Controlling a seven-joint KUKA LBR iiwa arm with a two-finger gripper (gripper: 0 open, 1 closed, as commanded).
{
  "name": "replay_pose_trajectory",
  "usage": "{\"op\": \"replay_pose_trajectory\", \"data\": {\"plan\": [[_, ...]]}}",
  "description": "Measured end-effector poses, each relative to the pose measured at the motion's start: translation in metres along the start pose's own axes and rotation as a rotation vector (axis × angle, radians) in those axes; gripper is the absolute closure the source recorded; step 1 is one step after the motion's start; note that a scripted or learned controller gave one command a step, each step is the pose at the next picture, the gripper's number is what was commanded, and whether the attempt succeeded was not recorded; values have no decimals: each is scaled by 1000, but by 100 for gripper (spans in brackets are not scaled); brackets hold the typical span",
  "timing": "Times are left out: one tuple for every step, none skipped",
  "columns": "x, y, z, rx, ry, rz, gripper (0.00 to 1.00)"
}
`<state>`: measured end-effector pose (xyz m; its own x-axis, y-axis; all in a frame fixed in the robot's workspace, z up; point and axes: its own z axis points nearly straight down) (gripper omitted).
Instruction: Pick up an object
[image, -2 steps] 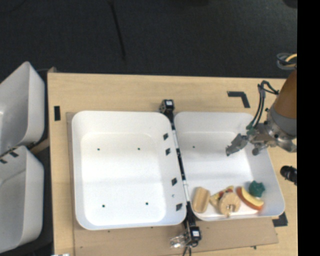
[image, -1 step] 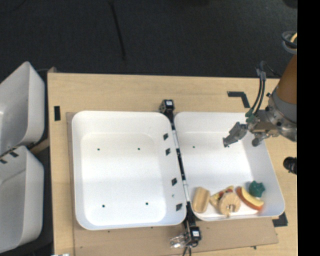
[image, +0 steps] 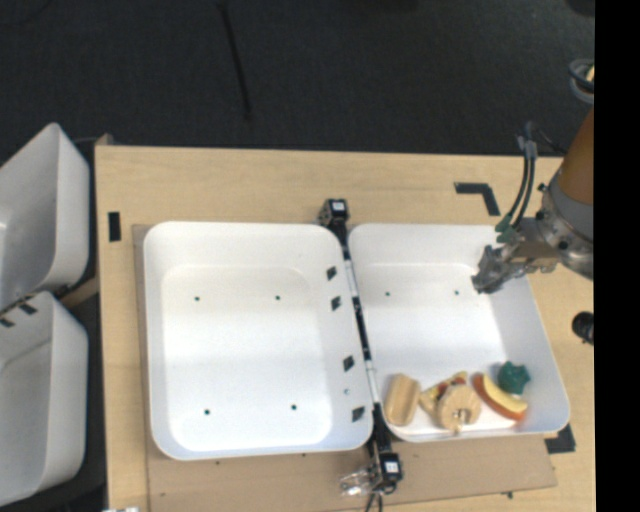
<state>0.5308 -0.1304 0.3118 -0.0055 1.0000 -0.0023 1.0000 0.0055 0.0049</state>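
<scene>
Two shallow white plastic bins are seen side by side on a pale wooden bench (image: 240, 185), viewed from above at a slant. No loose objects are seen on the floor of the left white bin (image: 240, 335). In the right white bin (image: 420, 300), a small cluster of toy food is gathered along the near wall, toward five o'clock of that bin: a tan wooden bread-like block (image: 402, 399), a small pale wooden piece with a round peg (image: 455, 400), a red-skinned apple slice (image: 500, 398), and a dark green knobbly piece (image: 514, 376) touching the slice at its one o'clock.

The dark two-finger gripper (image: 488, 274) is held over the same bin near its two o'clock corner, well apart from the cluster. Nothing is seen between its fingers; whether they are spread or closed cannot be told.

The pieces are judged light, rigid and smooth, so slipping is likely. The bread-like block, standing slightly apart, is judged best taken across its narrow flat sides.
</scene>
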Motion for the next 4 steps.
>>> {"op": "replay_pose_trajectory", "data": {"plan": [[-46, -39, 118, 14, 3, 11, 100], [-92, -45, 198, 8, 1, 9, 100], [-85, -42, 194, 9, 15, 6, 0], [-27, -21, 212, 5, 5, -2, 0]]}}
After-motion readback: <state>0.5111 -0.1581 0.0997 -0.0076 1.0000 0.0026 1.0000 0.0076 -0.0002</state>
